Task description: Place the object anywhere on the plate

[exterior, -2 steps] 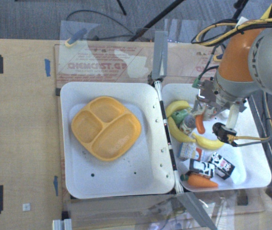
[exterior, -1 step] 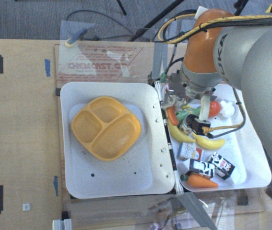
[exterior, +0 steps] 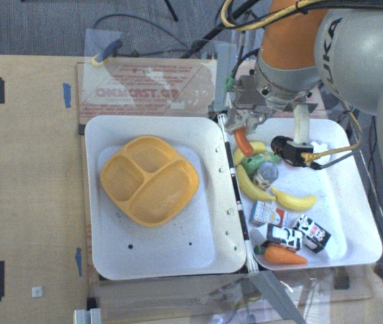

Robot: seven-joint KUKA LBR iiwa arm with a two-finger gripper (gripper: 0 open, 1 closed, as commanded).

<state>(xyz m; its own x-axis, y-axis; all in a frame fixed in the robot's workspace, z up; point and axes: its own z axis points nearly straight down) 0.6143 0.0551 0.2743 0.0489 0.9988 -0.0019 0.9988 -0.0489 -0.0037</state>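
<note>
Orange plate (exterior: 149, 179), three-sectioned, lies in the middle of the left bin (exterior: 110, 245). At the eleven o'clock corner of the right bin (exterior: 353, 204), a red pepper-like piece (exterior: 243, 142) rests against the bananas (exterior: 249, 184). The gripper (exterior: 245, 121) hangs at its twelve o'clock, close by. I cannot tell whether it is spread, closed, or touching the piece.

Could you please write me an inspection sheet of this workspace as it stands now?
Surface: left bin and right bin, white, side by side.
Job's things: plate in the left bin; things to pick all in the right bin.
Clutter: banana, carrot and carton among a heap in the right bin.
Grippers: gripper over the right bin's far left corner.
Cables: black cables on the floor beyond the bins.
Surroundings: grey carpet; tan board at left.
</note>
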